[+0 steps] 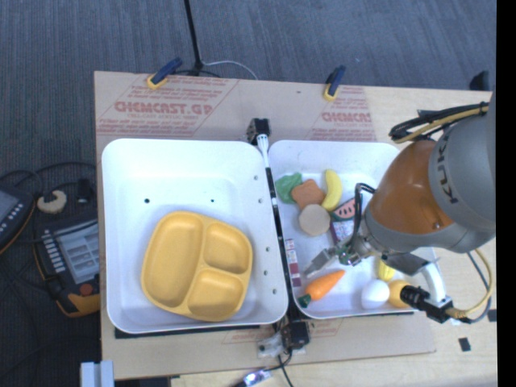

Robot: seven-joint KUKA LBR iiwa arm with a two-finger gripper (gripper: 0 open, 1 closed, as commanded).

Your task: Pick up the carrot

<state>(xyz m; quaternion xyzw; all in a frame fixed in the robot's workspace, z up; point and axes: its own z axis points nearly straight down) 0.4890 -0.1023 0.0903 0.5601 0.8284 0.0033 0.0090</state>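
The carrot (323, 285), orange with a green tip at its left end, lies in the right bin (355, 147) near the front wall. My gripper (323, 260) hangs just above and slightly behind it, pointing down and left from the orange-banded wrist (407, 200). I see nothing held in it, and the carrot rests on the bin floor.
The right bin also holds a green vegetable (287, 186), a brown piece (306, 192), a banana (332, 189), a watermelon slice (347, 210), a tan disc (314, 220), a white egg (375, 294) and yellow pieces (389, 272). A yellow divided plate (197, 264) lies in the left bin (129, 176).
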